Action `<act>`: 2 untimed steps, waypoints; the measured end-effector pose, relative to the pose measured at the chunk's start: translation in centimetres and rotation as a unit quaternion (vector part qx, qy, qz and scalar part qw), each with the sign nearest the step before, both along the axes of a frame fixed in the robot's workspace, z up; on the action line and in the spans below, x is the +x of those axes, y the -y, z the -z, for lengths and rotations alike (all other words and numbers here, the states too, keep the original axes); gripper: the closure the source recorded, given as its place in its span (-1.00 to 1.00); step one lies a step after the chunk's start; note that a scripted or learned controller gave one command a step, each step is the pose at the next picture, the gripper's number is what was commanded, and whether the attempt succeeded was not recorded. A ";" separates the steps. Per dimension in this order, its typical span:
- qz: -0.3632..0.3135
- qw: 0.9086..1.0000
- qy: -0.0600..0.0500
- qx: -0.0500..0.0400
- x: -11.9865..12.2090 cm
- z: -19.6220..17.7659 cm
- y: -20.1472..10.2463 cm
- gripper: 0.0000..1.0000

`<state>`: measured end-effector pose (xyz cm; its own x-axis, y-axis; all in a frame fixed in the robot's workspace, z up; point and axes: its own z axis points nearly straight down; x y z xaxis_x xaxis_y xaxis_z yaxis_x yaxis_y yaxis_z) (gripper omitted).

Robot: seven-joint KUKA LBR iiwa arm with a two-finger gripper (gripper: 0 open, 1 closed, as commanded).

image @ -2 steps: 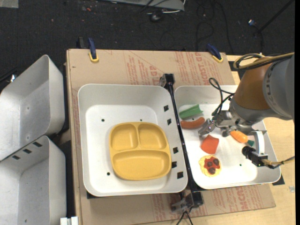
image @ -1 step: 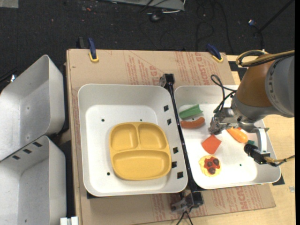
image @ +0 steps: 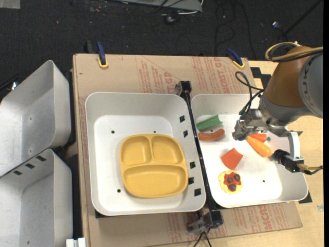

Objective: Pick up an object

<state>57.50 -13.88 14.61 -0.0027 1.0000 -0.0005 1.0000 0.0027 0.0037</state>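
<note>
Positioned low over the right bin (image: 293,192), the claw (image: 243,129) sits at the end of the grey arm (image: 295,89), which enters from the right with its orange band uppermost. Whether the claw is released or clenched cannot be told from this angle, as the wrist body and cabling obscure it; no item is seen gripped by it. Directly beside the claw, on its right, lies an orange carrot-shaped piece (image: 259,146), close enough that contact cannot be ruled in or out. To the claw's left rest a green piece (image: 208,122) and, just below that, a reddish-brown sausage-shaped piece (image: 212,135); the two lie near each other along the bin's left side. A red wedge-shaped piece (image: 232,158) lies near the middle of the bin floor, apart from the others. Below it sits a small yellow round piece with dark red topping (image: 231,181), near the bin's front wall. A black-tipped attachment (image: 288,161) hangs off the arm over the bin's right side. The left bin (image: 97,138) holds a yellow divided plate (image: 153,165) with three compartments, lying flat near the bin's centre. Both bins stand side by side on a brown board covering the counter (image: 154,71), with blue clamps (image: 102,55) at its far edge.
</note>
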 end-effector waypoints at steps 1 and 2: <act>0.000 1.000 0.001 -0.001 -0.3 -6.2 0.5 1.00; 0.000 1.000 -0.001 0.000 -0.2 -6.1 0.5 1.00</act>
